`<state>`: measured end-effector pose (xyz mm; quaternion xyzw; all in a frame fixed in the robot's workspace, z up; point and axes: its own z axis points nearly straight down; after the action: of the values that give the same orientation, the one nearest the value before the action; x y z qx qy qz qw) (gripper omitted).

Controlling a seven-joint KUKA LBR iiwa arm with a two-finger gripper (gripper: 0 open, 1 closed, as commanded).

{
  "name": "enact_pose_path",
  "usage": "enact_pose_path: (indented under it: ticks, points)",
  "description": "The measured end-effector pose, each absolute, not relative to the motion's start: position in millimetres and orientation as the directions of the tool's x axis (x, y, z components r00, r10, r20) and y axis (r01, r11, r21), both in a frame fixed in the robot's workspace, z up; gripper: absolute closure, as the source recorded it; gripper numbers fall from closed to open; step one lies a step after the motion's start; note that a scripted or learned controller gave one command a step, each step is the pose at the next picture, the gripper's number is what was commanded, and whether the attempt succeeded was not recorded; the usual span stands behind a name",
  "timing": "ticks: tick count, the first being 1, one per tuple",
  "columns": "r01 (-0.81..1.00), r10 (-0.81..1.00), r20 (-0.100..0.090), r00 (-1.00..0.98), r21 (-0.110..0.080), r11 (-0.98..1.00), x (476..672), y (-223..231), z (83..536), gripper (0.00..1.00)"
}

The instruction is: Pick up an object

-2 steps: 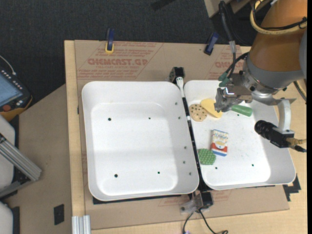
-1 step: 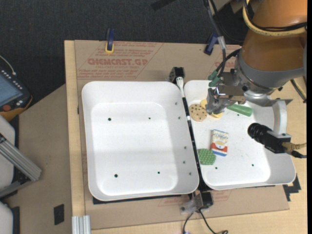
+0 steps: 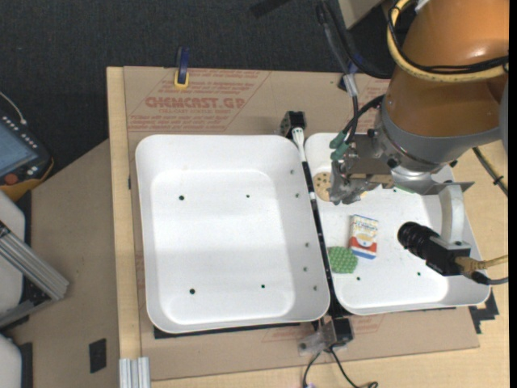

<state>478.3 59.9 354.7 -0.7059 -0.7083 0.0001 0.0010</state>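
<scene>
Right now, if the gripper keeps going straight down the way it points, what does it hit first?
Probably the round tan perforated disc at the left edge of the right bin, just below the gripper. Depth is unclear; it could land on bare bin floor beside it.

You can read one printed text: red lettering on the brown cardboard sheet (image 3: 242,95) under the bins, along its far edge, reads roughly "CHEMCAST GP". Smaller red lines sit above and below it; you cannot make those out. The small box (image 3: 364,237) in the right bin (image 3: 388,293) carries blue, white and red print, too small for you to read. The dark device (image 3: 18,148) at the left edge shows markings, also illegible.
</scene>
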Motion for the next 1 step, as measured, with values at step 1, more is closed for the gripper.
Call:
enact_pose_path:
  ticks: [1]
  points:
    - [1.000, 1.000, 0.001, -0.005, 0.003, 0.005, 479.5, 104.6, 363.8, 1.00]
